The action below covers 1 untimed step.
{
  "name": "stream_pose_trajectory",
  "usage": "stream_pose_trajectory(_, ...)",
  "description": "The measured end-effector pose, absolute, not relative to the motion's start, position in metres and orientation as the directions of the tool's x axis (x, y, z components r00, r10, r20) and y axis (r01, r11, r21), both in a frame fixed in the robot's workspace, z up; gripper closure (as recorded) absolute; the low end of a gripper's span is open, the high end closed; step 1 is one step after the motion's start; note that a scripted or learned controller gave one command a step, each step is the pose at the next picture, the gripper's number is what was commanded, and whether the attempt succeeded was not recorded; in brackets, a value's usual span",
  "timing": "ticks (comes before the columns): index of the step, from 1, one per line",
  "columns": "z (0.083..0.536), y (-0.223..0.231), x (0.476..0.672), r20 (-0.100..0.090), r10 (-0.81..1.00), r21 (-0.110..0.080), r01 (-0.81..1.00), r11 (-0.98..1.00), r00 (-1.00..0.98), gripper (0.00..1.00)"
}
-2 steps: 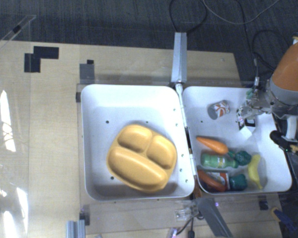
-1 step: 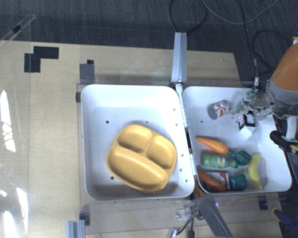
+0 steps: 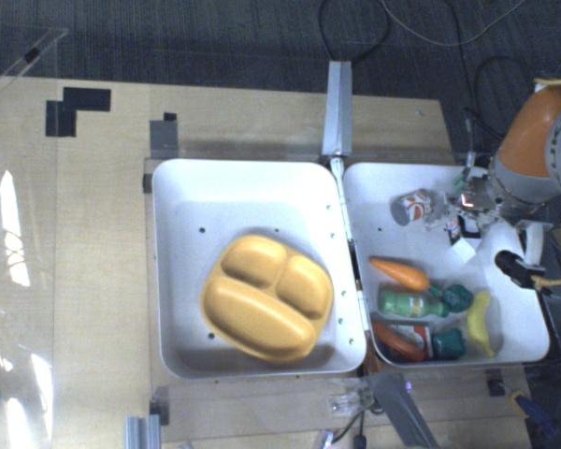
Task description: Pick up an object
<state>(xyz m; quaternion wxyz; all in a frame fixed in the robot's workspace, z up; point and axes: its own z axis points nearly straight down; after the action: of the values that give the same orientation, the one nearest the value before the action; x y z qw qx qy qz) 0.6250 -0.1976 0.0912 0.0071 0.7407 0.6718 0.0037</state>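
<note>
Across the bench, well to the gripper's left: left bin (image 3: 168, 251), white and shallow.
Bread: a big yellow loaf-shaped thing (image 3: 266, 296) lies in that bin, well away from the tool.
Right bin (image 3: 374, 195): white, touching the left one along a metal divider; the tool hangs over its far right part.
Arm (image 3: 540, 148): grey with an orange band, coming in from the right edge.
Gripper (image 3: 463, 209): low over the right bin's upper right; whether its fingers are apart or closed, I cannot tell, and nothing can be seen held.
Green bottle (image 3: 419, 302): lying on its side, toward the near side from the tool.
Carrot (image 3: 400, 272): orange, just beyond the bottle, nearer the tool.
Banana (image 3: 480, 321): yellow, near the bin's right wall, below the tool.
Red item (image 3: 399, 340): at the near wall, beside a small teal thing (image 3: 448, 344).
Small can (image 3: 411, 207): white and red, just left of the tool.
</note>
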Motion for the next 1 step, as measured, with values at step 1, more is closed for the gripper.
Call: stream_pose_trajectory(1, 0.1056, -0.1978, 0.6279, -0.008, 0.996, 0.025, 0.996, -0.091, 0.091, 1.0)
